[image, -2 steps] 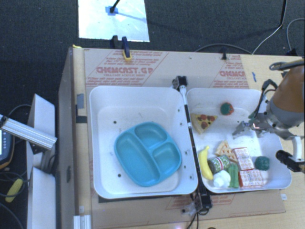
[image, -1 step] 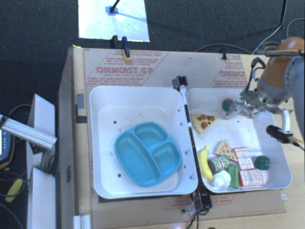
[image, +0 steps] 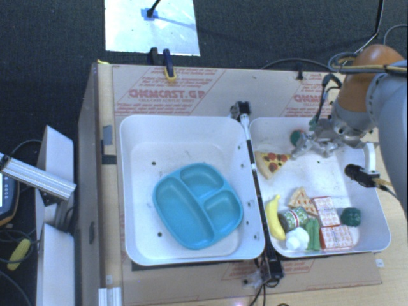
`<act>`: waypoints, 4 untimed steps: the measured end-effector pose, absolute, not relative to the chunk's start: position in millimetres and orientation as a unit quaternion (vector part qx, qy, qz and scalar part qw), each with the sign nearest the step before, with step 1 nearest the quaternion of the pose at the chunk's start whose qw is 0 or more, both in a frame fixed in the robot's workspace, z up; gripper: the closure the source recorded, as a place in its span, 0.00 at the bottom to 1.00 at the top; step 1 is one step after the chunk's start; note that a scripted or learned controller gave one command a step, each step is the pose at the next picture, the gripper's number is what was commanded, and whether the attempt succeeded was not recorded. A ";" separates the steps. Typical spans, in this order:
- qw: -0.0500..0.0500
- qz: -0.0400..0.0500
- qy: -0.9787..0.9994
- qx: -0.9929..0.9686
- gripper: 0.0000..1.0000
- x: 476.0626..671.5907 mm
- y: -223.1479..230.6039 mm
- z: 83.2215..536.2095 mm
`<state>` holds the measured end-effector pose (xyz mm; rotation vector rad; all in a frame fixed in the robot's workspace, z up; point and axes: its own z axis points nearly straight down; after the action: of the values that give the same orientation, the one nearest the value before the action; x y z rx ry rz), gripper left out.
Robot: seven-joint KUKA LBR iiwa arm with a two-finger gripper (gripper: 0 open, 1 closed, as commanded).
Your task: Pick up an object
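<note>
Single fixed cam above bench point(image: 191, 85) — slanted look down, both bins in frame, mid distance.

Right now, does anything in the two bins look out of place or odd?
Nothing looks spilled or damaged. The blue divided plate lies flat in the left bin. In the right bin, the toy food is crowded near the front; the pizza slice lies apart, near the gripper.

My gripper point(image: 310, 143) is hanging over the back of the right bin point(image: 373, 238). White floor is lying bare around the pizza slice point(image: 271, 162). The front is filling up with a banana point(image: 275, 218), a can point(image: 294, 219) and red boxes point(image: 330, 222) packed close. The blue plate point(image: 198, 204) is taking most of the left bin point(image: 140, 171).
</note>
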<state>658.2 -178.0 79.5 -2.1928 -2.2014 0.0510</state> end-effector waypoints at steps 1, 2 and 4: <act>0.013 0.013 -0.708 -0.706 0.00 660.0 -169.7 79.5; 0.012 0.014 -0.708 -0.706 0.00 660.0 -163.9 79.6; 0.013 0.013 -0.708 -0.706 0.00 660.3 -163.7 79.4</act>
<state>660.3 -163.7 79.4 -2.1985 -2.2063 0.0396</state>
